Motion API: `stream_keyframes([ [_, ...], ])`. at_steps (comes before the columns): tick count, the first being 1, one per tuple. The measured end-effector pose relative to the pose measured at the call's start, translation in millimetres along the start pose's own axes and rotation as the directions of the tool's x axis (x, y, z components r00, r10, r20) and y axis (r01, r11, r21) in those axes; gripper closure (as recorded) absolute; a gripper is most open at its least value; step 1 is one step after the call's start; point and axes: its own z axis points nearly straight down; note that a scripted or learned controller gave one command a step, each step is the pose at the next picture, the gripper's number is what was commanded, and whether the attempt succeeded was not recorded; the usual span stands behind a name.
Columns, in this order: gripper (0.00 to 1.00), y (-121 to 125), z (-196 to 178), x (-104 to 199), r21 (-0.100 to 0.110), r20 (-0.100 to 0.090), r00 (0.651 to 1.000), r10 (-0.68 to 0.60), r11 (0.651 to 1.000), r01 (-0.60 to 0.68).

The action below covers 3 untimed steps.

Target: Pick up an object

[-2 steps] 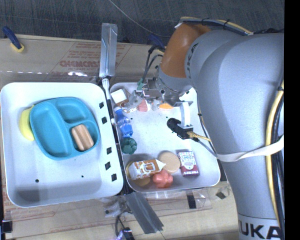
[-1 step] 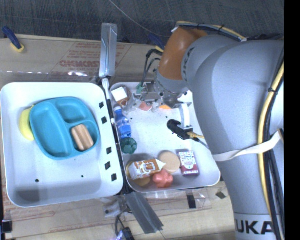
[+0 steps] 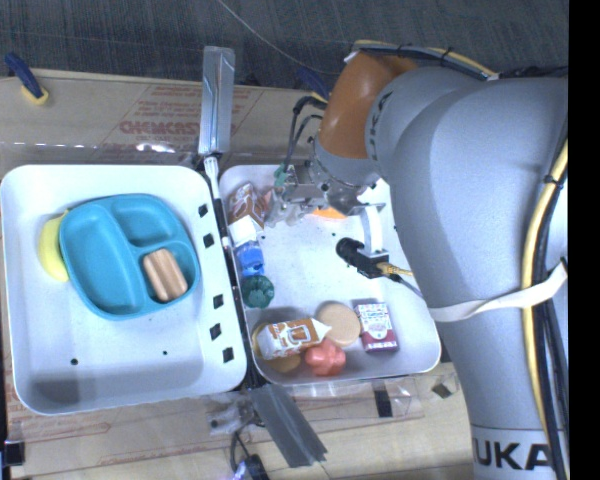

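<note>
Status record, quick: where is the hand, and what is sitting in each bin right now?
hand: at the upper end of the right bin, next to a brown packet
right bin, left wall: blue item, dark green item
right bin, lower end: snack box, tan disc, red fruit, red carton
left bin: blue divided plate with a brown roll in one compartment; yellow item beside the plate

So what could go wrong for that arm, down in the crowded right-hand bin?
The gripper sits in the right bin's upper corner, close to a brown wrapped snack and a small orange item. It might shove them aside, or pinch only the wrapper and drop it. It could scrape the bin wall.
</note>
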Motion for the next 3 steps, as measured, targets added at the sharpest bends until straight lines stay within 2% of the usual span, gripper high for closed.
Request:
stream_keyframes([
  [1,1.00,-8,-92,68,-0.028,-0.001,0.986,-0.167,0.986,0.167],
  [2,1.00,2,-44,-4,-0.017,-0.008,0.972,0.235,0.972,-0.235],
  [3,1.00,1,-81,-20,-0.005,-0.020,0.509,0.861,0.509,-0.861],
])
